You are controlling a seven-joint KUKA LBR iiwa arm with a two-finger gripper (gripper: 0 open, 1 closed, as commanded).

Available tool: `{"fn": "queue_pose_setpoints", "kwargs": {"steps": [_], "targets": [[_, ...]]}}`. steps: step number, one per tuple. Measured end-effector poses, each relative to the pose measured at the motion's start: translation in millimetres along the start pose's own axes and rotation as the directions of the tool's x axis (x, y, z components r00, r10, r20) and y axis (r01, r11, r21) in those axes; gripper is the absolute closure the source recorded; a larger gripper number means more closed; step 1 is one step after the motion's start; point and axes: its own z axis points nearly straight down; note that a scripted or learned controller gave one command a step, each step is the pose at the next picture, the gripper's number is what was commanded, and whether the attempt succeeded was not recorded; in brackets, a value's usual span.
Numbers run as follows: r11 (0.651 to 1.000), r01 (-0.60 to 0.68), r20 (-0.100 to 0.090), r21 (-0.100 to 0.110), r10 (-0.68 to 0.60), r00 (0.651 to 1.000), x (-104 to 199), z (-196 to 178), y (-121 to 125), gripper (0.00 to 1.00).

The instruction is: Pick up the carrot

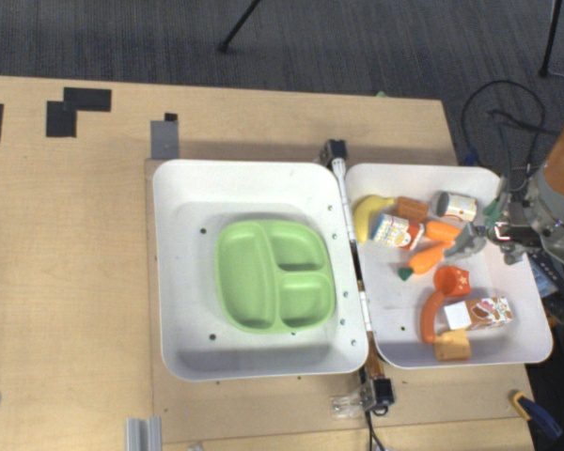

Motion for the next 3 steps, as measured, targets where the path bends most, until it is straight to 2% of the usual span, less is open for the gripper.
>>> {"fn": "queue_pose_setpoints", "kwargs": {"steps": [1,2,3], "targets": [[0.995,-0.103,0.0,0.0,0.103,0.995,-12.3,20.1,48.9,0.0],[0.997,0.082,0.002,-0.003,-0.082,0.997,-31.6,182.3,83.3,0.0],[0.996,0.084,0.002,-0.007,-0.084,0.996,-31.0,170.7,85.0,1.0]]}}
